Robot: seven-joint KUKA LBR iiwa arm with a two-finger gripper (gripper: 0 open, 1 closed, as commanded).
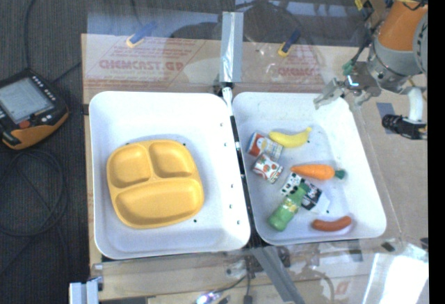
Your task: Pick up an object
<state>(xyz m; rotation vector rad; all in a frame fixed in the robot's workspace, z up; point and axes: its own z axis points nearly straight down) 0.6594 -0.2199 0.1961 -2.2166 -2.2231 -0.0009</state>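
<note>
Over in the left bin point(97, 156) a yellow divided plate point(154, 182) sits alone. The right bin point(365, 170) holds the pickings: two small cans point(264, 156) near its left wall, a banana point(290, 136) just beyond them, a carrot point(316, 172) in the middle, a green bottle point(284, 214) and a sausage point(332, 225) toward the near edge. The arm point(403, 31) hangs over the far right corner of that bin, wrist tipped down, gripper point(345, 92) above the rim with jaws spread apart, nothing between them.
</note>
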